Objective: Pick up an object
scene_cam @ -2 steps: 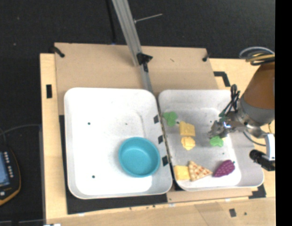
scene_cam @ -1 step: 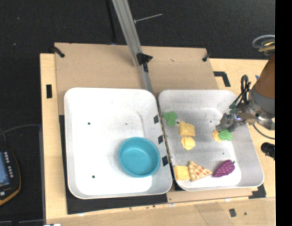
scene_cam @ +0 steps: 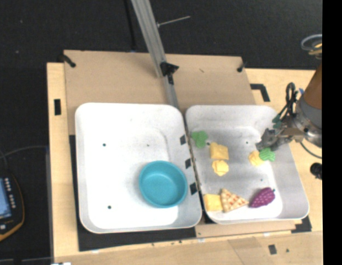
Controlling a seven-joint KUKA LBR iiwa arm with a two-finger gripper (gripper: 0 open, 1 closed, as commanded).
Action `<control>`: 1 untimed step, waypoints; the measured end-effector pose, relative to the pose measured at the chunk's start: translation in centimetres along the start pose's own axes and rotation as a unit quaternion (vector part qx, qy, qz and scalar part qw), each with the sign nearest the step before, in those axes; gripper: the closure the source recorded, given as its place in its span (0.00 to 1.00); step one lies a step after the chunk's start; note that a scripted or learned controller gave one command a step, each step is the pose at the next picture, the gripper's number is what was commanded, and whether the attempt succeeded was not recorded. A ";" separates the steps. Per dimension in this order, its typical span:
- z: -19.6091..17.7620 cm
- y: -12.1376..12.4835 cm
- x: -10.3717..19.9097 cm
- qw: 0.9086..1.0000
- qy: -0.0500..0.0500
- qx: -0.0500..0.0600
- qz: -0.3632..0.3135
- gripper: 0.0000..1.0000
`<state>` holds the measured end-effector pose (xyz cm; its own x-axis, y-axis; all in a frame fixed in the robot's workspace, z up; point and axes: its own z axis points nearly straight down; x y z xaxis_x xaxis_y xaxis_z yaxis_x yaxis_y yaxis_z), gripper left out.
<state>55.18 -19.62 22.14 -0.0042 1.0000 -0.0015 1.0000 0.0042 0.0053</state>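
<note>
Reaching in from the right, the gripper point(scene_cam: 267, 142) hangs low over the right bin point(scene_cam: 289, 203), near its right side. Whether it is released or clenched cannot be told from this view. Just below its tip sit a small green piece point(scene_cam: 267, 155) and a yellow piece point(scene_cam: 255, 159), touching each other; neither can be seen to be grasped.

Elsewhere in the right bin lie a green lump point(scene_cam: 199, 139) near the left wall, two yellow blocks point(scene_cam: 219, 150) point(scene_cam: 220, 167) in the middle, a yellow wedge point(scene_cam: 212, 202) and a pizza slice point(scene_cam: 233, 200) along the front, and purple grapes point(scene_cam: 262, 197) beside them.

The left bin point(scene_cam: 105, 126) holds a blue bowl point(scene_cam: 163, 183), upright, near its front right corner.
</note>
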 end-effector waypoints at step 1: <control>0.6 -0.3 4.7 1.000 0.001 0.002 -0.001 1.00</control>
<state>54.90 -14.90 21.55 -0.0060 1.0000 0.0001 1.0000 0.0060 0.0013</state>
